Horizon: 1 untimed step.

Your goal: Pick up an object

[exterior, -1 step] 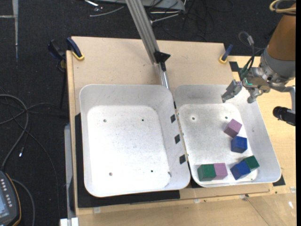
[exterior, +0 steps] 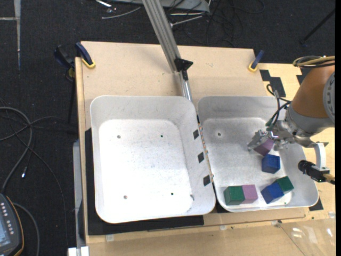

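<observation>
My gripper (exterior: 261,143) hangs over the middle of the right bin (exterior: 229,113), reaching in from the right. A small purple block (exterior: 264,148) sits between its fingers, and the gripper is shut on it. Just below it a blue block (exterior: 270,163) lies on the bin floor. Along the bin's front edge lie a dark green block (exterior: 233,195), a pink-purple block (exterior: 249,193), another blue block (exterior: 272,191) and a green block (exterior: 285,184).
The left bin (exterior: 106,116) stands beside the right one, their rims touching in the middle. A slanted metal bar (exterior: 165,33) crosses the back of the bench. Clamps (exterior: 85,55) sit at the bench's rear corners.
</observation>
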{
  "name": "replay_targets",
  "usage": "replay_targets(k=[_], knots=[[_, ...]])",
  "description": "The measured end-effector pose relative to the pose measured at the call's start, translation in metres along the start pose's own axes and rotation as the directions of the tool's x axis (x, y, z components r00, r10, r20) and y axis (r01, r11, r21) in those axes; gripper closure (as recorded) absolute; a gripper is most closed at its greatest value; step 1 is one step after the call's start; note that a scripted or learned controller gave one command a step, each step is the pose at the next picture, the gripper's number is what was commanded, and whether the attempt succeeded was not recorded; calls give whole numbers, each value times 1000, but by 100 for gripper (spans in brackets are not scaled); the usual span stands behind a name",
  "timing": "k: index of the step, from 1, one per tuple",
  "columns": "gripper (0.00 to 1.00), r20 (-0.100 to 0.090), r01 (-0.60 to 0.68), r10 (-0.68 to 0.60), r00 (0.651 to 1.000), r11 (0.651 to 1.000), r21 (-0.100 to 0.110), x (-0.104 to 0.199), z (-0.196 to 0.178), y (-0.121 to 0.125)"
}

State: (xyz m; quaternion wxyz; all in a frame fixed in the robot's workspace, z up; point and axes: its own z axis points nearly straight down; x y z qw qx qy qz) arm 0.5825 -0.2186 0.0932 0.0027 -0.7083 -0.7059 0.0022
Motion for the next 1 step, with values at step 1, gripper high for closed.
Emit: replay_targets(k=[1], knots=[[100,2,2,-2,1000,1000,-9,1,-15,3]])
